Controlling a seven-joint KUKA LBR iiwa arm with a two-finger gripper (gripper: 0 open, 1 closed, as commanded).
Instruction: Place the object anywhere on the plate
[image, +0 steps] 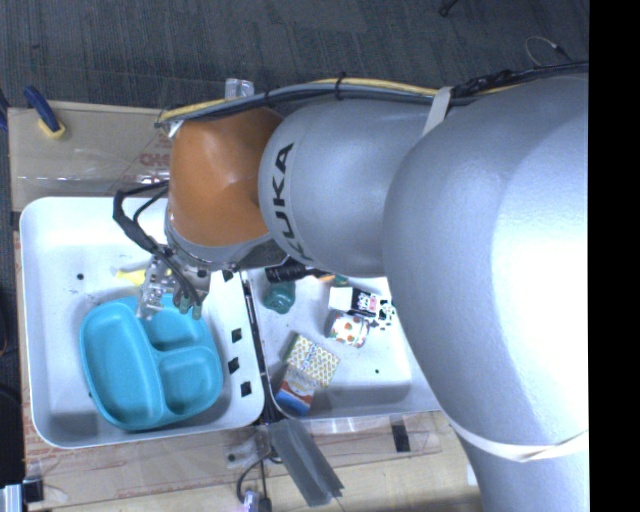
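At the left bin's (40, 300) centre the jaws (172, 298), state untellable, hover at the blue plate's (150, 365) upper edge; the object isn't identifiable, so a release may miss onto the bin floor.

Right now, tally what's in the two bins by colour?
Blue: 1, the divided plate in the left bin.
Teal: 1, small cup-like item in the right bin.
White with dots: 1, dice-like cluster.
Patterned yellow and blue: 1, packet.
Yellow: 1, small bit by the gripper.
Total: 5
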